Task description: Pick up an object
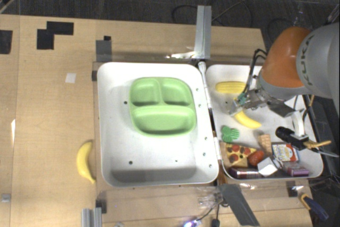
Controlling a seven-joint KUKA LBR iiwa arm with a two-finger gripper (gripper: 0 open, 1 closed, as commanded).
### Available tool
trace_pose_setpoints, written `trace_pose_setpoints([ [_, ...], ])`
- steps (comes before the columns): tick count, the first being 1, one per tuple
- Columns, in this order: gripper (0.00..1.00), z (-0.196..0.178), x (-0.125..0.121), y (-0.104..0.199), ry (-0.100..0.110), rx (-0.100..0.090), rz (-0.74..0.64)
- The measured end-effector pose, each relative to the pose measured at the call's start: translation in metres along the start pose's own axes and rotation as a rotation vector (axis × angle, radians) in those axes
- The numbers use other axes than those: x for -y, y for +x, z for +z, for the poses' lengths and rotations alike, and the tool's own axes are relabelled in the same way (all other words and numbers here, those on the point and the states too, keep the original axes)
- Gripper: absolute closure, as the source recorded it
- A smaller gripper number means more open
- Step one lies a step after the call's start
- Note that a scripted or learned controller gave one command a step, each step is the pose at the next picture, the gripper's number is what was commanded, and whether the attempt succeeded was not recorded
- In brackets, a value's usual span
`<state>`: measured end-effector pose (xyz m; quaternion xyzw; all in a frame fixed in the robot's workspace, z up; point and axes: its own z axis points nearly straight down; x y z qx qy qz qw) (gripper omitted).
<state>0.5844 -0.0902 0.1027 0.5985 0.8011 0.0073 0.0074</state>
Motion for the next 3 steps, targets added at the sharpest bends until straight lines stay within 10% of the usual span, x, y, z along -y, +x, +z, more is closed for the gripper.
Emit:
trace_pose_setpoints([
  [1,0.0,0.0,0.0,0.0,0.0,0.0,0.0],
  [2,1.0,-0.012,-0.002,0.0,-0.006,0.001,-0.001],
  [3,1.0,-0.129,-0.058,0.003,0.014,0.001,0.272],
])
